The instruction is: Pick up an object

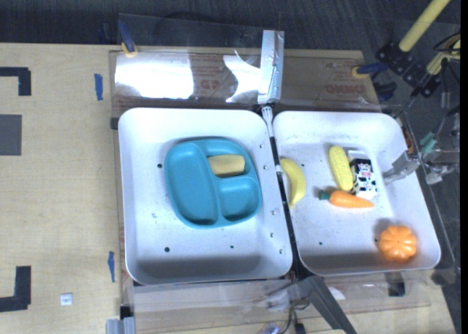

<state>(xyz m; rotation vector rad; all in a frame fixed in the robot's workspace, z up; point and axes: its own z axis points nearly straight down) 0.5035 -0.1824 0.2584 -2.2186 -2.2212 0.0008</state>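
Hovering by the right rim of the right bin [314,124], the gripper [406,166] is being shown as little more than a grey shape against the bin's wall, and whether it is apart or together cannot be told. Nothing is being carried by it, as far as can be made out, so the step in hand is being judged as the approach, with the pick not yet made. The candidates are being offered mostly in that same bin: a small black-and-white item [363,176] lying nearest, touching a corn cob [340,167] and a carrot [351,199]; a pumpkin [398,243] sitting apart near the front right corner; and a banana [295,180] lying against the left wall. In the left bin [139,179] a yellow block [227,165] is being borne by a blue plate [191,186], well away. For the next move a single target is being called for, probably the pumpkin, since it is crowded by nothing, followed by a descent straight over it.
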